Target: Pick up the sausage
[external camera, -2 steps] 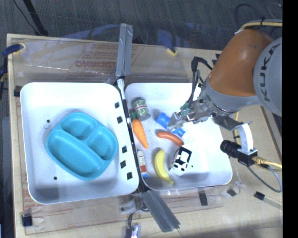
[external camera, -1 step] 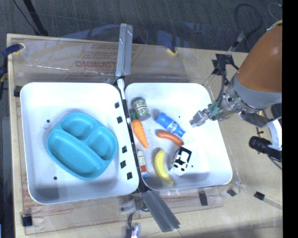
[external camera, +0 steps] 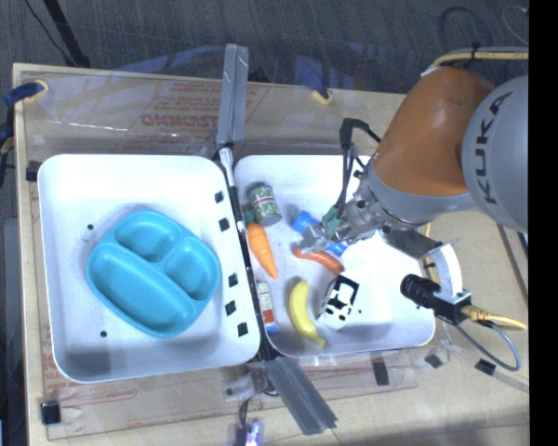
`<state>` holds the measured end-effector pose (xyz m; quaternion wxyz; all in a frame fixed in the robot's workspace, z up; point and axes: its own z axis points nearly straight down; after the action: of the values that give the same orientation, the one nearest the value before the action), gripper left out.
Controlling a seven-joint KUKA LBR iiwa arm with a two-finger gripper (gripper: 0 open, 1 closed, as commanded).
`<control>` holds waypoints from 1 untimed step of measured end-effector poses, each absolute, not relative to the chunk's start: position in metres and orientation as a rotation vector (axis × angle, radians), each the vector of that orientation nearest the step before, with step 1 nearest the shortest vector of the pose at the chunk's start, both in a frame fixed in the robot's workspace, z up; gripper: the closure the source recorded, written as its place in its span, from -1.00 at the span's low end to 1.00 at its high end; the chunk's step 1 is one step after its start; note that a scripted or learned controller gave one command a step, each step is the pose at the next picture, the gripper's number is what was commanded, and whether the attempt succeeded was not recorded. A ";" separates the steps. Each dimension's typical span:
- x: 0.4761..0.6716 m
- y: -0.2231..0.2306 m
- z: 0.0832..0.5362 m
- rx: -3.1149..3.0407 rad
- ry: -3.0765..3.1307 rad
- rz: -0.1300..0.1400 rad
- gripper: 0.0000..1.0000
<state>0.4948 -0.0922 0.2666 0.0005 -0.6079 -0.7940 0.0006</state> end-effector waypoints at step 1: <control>0.477 -0.165 0.284 -1.931 -2.479 0.001 1.00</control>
<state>0.4771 -0.1646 0.2841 -0.0004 -0.6145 -0.7889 0.0004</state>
